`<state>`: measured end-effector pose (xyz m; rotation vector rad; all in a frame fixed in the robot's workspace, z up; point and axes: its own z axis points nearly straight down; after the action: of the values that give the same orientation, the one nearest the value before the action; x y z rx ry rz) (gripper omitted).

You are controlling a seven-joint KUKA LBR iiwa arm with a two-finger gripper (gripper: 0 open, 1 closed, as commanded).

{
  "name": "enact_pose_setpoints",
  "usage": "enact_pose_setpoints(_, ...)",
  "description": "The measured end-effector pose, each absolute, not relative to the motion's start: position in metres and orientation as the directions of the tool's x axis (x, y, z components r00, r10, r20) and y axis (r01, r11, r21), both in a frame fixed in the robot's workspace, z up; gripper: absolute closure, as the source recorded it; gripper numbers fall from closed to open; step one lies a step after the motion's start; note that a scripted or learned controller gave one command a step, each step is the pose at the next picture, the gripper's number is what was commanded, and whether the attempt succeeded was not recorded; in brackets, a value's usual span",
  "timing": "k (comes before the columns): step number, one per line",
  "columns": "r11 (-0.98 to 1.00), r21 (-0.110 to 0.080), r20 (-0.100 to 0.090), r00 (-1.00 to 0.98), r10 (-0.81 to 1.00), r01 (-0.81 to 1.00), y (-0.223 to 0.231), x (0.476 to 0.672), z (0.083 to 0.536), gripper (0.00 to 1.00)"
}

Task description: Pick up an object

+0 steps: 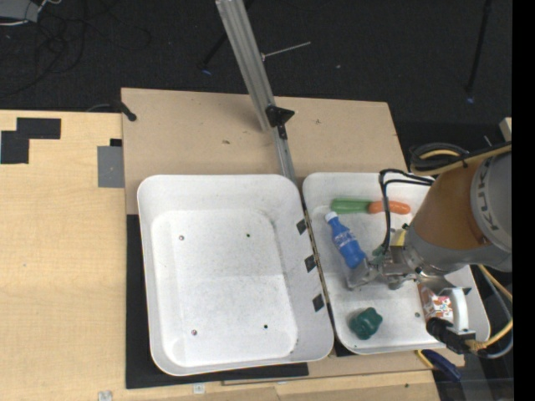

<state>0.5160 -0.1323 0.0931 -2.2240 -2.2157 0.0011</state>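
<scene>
In the right bin (330, 312) a blue bottle with a white cap (343, 239) lies slanted near the left wall. A toy carrot, green and orange (369, 206), rests toward the back. A dark green lump (365, 322) sits near the front wall. A red and white item (440, 306) lies at the right, partly behind the arm. My gripper (364, 277) hangs low in the bin's middle, just below the bottle's lower end and above the green lump. Nothing shows between its fingers.
The left bin (159, 199) stands beside the right one, joined by black clips (310, 262). A slanted metal rail (251, 65) rises behind the bins. The orange-banded arm (456, 215) covers the right bin's right side. Cables trail off to the right.
</scene>
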Motion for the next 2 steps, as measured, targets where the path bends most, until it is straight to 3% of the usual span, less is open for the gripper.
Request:
enact_pose_setpoints(1,-0.010,-0.003,0.002,0.010,1.000,1.000,-0.133,0.516,0.103,1.00)
enact_pose_setpoints(2,-0.003,0.003,-0.001,0.003,1.000,1.000,-0.141,0.518,0.164,1.00)
